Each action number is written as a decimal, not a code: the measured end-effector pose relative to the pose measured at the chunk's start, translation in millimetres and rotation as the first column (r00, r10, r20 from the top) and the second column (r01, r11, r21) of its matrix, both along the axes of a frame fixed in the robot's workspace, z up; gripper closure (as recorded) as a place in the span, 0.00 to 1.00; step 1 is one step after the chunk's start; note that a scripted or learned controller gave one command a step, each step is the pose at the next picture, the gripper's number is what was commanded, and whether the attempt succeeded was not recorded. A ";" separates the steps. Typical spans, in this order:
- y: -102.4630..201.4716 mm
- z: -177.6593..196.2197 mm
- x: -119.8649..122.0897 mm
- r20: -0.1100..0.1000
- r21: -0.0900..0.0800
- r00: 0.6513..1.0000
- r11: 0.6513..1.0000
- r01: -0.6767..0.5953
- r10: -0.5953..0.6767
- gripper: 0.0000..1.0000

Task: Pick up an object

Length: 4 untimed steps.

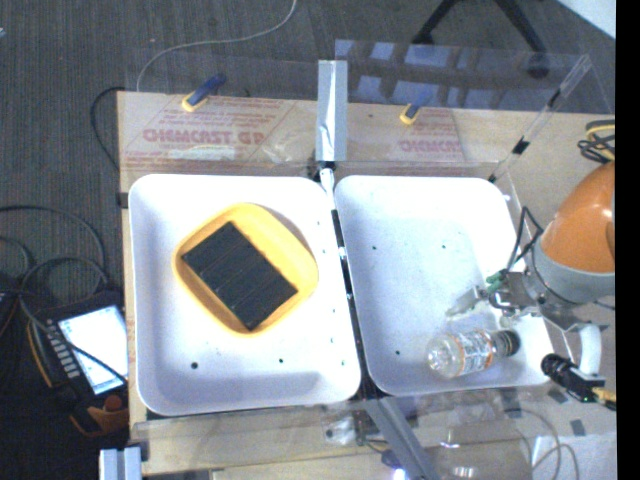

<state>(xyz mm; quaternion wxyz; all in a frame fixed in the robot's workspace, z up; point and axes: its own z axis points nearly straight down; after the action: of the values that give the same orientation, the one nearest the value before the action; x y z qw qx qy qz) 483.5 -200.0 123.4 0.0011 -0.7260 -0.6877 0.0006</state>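
Camera view looks down on the surface (150,133) and its two white bins: the left bin (160,368) carries a yellow dish (290,243) with a dark ribbed slab (240,275) lying in it, and the right bin (420,218) carries a clear plastic bottle (468,352) on its side, low and to the right, with its dark cap pointing toward the right edge of the frame. The arm (585,243) enters from the right, its orange band above the wrist at the right edge, and the hand (497,295) sits just above and to the right of the bottle, near the bin's right wall; whether it is open or closed, and whether it grips anything, I cannot tell. The bottle looks see-through and glossy, with a pale label around the middle, and it seems light. Judging from this, the likely trouble is that a round bottle lying flat rolls away when touched off-centre, or slips from a pinch on its smooth wall. It also lies close to the bin's lower right corner, so the hand could strike the rim or the wall on the way down and push the bottle aside instead of closing around it.
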 end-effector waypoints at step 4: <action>8.1 42.3 21.7 0.002 -0.005 0.943 0.943 0.332 -0.332 0.00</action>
<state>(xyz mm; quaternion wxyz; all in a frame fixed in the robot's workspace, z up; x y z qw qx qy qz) 505.2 -191.9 165.7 -0.0008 -0.8313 -0.5558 0.0018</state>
